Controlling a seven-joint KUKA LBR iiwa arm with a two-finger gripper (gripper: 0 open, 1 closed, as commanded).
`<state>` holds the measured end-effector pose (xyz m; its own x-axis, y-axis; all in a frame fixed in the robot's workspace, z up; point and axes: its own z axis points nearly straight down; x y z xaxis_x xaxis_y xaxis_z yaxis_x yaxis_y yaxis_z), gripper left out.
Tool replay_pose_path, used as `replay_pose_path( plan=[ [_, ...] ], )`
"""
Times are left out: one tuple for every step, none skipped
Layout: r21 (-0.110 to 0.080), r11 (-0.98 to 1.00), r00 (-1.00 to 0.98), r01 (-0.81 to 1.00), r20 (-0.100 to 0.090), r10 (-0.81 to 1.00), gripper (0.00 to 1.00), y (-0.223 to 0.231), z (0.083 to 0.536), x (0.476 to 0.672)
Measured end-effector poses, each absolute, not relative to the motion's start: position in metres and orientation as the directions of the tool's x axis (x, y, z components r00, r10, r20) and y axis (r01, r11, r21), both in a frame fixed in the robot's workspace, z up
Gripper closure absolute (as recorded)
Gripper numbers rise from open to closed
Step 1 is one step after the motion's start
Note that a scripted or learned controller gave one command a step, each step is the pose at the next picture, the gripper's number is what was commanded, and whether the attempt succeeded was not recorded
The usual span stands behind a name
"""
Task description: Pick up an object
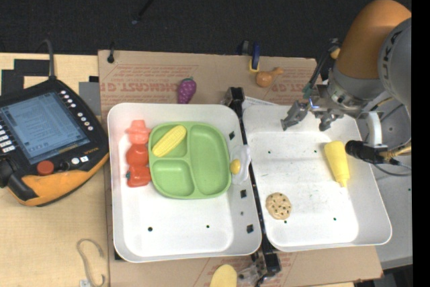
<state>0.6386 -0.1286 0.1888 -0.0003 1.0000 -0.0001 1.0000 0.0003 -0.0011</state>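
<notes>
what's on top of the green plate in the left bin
A yellow corn cob lies in the upper-left compartment of the green plate. Its other compartments show bare green. Whatever is under the plate is covered.

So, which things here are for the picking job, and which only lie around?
For the job:
gripper
yellow bottle
cookie
corn
green plate
red figure

Lying around:
tablet controller
purple grapes
orange pear
metal hook

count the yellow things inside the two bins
3: a corn cob in the green tray's back-left compartment in the left bin, a small yellow piece at that tray's right edge, a yellow bottle in the right bin. Others may be hidden.
</notes>
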Motion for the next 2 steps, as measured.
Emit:
replay_pose_path(
  plan=[
    [-0.007, 0.004, -0.004, 1.0, 0.002, 1.0, 0.0, -0.12, 0.126, 0.639],
    [-0.006, 0.006, -0.006, 1.0, 0.001, 1.0, 0.0, -0.117, 0.085, 0.639]
  ],
)
